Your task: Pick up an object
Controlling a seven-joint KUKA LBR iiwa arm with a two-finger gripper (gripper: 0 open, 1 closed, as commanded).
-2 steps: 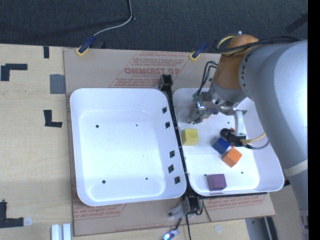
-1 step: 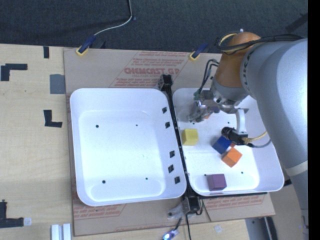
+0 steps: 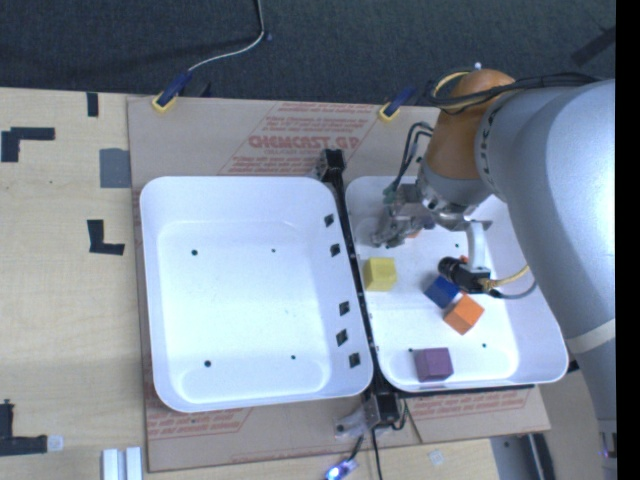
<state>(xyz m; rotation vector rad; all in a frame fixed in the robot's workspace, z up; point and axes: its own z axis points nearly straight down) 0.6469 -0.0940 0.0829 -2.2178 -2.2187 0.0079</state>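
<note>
- Four blocks lie in the right bin (image 3: 540,363): yellow block (image 3: 380,274), blue block (image 3: 441,291), orange block (image 3: 463,314), purple block (image 3: 432,364).
- Gripper (image 3: 392,230) hangs just above the yellow block, near the divider; no block sits between its parts.
- Claw state: cannot tell, since the wrist and cables hide it.
- Likely target is the yellow block, being nearest.
- Left bin (image 3: 160,268) adjoins.

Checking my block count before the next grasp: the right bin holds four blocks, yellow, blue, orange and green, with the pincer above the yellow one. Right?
Not quite: the fourth block is purple, not green. The camera view shows it near the front edge of the right bin. The rest stands: yellow block, blue block, orange block, with the pincer above the yellow one.
</note>
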